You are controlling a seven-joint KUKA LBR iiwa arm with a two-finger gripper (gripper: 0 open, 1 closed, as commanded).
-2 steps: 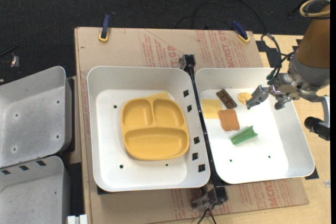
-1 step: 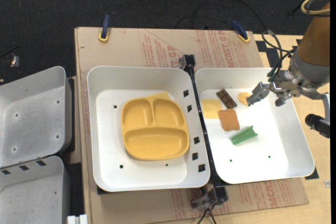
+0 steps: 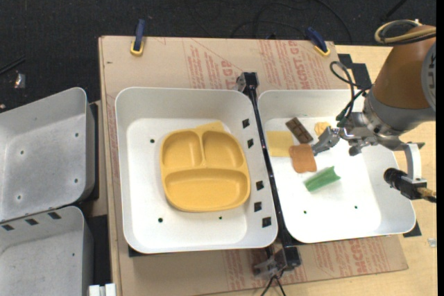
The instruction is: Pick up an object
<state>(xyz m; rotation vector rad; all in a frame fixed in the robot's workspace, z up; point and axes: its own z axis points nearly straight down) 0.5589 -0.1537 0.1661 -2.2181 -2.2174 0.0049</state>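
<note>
Your grey two-finger gripper (image 3: pixel 326 143) hangs in the right white bin (image 3: pixel 361 218), jaws spread and holding nothing, with the flat orange-brown slab (image 3: pixel 303 159) just down-left of the tips, its long axis running roughly up-down.

A grey arm (image 3: pixel 409 90) with an orange band, black cables and a metallic end effector (image 3: pixel 331 140).

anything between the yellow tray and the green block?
Camera view: the bins' divider rim, then bare white floor. Yellow tray sits left bin, green block right.
</note>
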